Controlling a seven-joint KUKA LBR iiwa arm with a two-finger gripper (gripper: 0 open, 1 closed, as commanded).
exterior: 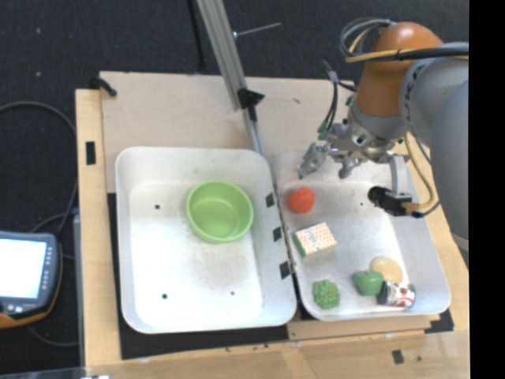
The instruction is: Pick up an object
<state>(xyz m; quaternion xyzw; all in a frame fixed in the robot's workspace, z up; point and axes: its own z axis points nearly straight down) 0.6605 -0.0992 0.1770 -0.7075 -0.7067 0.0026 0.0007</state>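
You saw the gripper (330,163) poised over the far end of the right bin (422,247), its jaws spread apart with nothing between them. The red ball (301,200), the nearest candidate for picking, lay on the bin floor just nearside of the jaws and slightly toward the left bin (142,235), apart from them and not touching either finger. Being round, it offered no long axis or heading to read. Farther toward the near edge you found the patterned box (316,239), its long axis running slantwise across the bin, then the green knobbly object (326,293), the small green object (368,282), the pale rounded object (386,268) and the red-and-white can (397,294) clustered in the near right corner. You could not settle what the pale object was, since the green one and the can overlapped it, and the can's label was too small to read. The arm (394,61) covered the far right corner of the right bin, and the wrist hid the bases of the fingers. The green bowl (219,211) stood upright in the left bin, well apart from the gripper. Both bins rested on the table (158,109).
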